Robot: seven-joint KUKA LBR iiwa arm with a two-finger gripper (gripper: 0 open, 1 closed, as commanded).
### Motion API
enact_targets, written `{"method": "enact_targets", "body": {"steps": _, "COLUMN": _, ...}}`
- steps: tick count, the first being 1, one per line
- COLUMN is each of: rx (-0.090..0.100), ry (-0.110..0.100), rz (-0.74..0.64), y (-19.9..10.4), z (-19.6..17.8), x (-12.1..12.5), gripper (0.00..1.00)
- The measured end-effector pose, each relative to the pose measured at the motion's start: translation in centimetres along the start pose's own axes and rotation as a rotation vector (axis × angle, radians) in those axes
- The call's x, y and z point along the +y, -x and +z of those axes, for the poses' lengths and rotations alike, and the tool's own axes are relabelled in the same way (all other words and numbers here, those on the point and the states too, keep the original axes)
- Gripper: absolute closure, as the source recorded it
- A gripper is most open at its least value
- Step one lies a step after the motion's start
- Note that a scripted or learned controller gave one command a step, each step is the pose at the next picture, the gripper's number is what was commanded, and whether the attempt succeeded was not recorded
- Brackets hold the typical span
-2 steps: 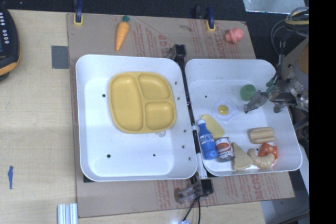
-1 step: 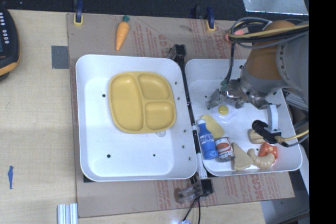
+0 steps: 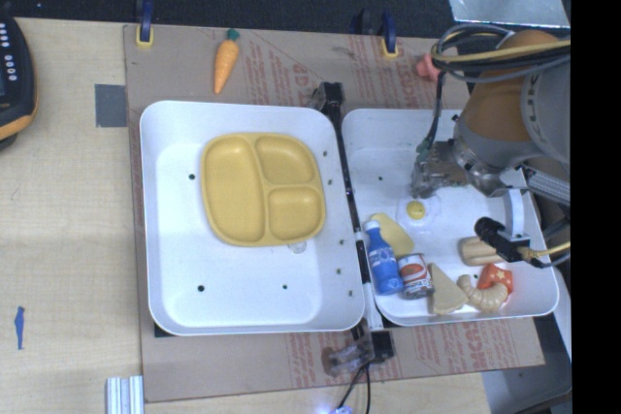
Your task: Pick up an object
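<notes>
My gripper (image 3: 428, 177) hangs over the middle of the right bin (image 3: 383, 133), at the end of the grey arm with its orange band (image 3: 500, 111). Just below it a small round yellow piece (image 3: 416, 209) lies on the bin floor, apart from the gripper. Along the bin's near side lie a blue bottle (image 3: 382, 263), a small red-labelled can (image 3: 414, 276), a pale yellow wedge (image 3: 393, 230), a tan wedge (image 3: 445, 292), a tan bun-like piece (image 3: 477, 252) and a red and cream toy (image 3: 493, 286).
The left bin (image 3: 175, 286) holds a yellow divided plate (image 3: 262, 187). A toy carrot (image 3: 225, 61) lies on the bench behind the bins. A black handle-like part (image 3: 500, 238) with cables hangs over the right bin's right side.
</notes>
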State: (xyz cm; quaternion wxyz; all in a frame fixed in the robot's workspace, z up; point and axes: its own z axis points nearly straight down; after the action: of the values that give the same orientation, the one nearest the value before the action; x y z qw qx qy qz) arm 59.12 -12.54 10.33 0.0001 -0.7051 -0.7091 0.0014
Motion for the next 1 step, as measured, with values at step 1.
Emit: {"method": "enact_targets", "body": {"steps": 1, "rx": -0.001, "ry": -0.001, "rz": -0.001, "y": 0.00, "z": 0.05, "x": -0.02, "gripper": 0.00}}
